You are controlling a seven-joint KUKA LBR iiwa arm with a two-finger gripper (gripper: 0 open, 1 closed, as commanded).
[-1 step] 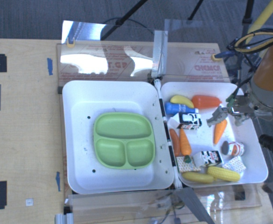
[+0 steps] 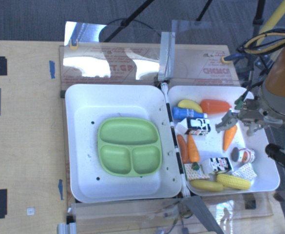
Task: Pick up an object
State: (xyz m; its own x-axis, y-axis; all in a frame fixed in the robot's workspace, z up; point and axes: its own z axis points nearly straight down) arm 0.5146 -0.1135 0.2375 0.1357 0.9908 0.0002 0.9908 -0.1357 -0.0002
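Observation:
My gripper (image 2: 237, 125) hangs over the right bin (image 2: 271, 177), near its right-hand side, and its two grey fingers (image 2: 223, 123) stand apart, open. An orange carrot (image 2: 228, 137) lies in the bin just below and between them, with nothing gripped. To the left lie a black-and-white carton (image 2: 198, 125), a blue bottle (image 2: 183, 113), a yellow banana (image 2: 189, 105) and a red-orange pepper (image 2: 214, 105).
Nearer the front of the right bin are two more carrots (image 2: 193, 149), a second carton (image 2: 220, 165), a small can (image 2: 243, 155), a corn cob (image 2: 235, 181) and another banana (image 2: 205, 185). The left bin (image 2: 79, 130) holds a green divided plate (image 2: 129, 146).

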